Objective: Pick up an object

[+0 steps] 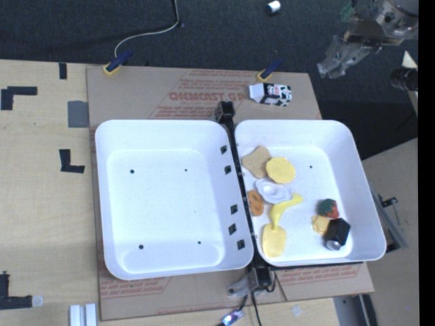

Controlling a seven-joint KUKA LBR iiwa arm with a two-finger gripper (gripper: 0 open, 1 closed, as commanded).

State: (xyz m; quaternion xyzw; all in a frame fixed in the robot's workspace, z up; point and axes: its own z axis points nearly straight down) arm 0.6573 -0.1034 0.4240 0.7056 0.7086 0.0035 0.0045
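The right bin (340,138) holds several small objects. A tan cookie-like piece (256,160) and a yellow round piece (280,170) lie near its left wall, with a white lid-like piece (270,191) and a small orange piece (255,203) below them. A yellow curved piece (281,208) and another yellow lump (274,240) lie toward the front. At the front right sit a green-and-red item (327,208), a small yellow bit (319,224) and a black cylinder (337,233). My gripper (334,60) hangs high at the top right, above the dark floor and away from both bins.
The left bin (109,182) stands beside the right one on a cardboard sheet (197,97). A small black-and-white carton (272,94) lies on the cardboard behind the right bin. Blue-and-yellow clamps (117,62) hold the sheet's far edge.
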